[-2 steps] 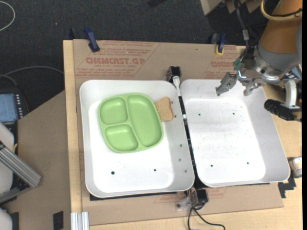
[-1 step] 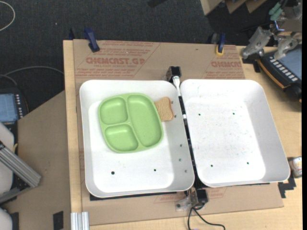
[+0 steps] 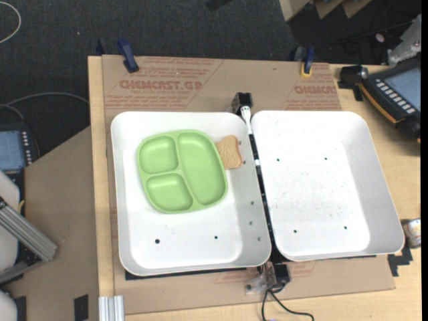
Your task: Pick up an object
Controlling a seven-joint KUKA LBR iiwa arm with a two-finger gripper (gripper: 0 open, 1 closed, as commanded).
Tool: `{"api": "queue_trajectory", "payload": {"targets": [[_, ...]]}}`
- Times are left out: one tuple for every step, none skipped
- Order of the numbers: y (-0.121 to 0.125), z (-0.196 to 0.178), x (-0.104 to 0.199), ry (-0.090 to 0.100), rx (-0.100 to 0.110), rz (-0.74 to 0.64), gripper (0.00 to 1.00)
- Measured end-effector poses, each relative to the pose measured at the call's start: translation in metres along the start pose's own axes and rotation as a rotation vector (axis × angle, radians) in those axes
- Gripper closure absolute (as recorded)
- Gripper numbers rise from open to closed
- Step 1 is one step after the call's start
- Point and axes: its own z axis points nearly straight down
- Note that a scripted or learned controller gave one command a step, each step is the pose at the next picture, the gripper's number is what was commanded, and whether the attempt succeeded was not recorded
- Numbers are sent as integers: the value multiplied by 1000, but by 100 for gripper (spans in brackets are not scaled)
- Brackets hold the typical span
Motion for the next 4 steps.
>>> {"api": "queue_trajectory", "payload": {"targets": [[-58, 7, 53, 6, 17, -7, 0], [-74, 30, 122, 5, 21, -11, 0], [-74, 49, 186, 4, 21, -9, 0], [-73, 37, 182, 4, 15, -3, 100]]}}
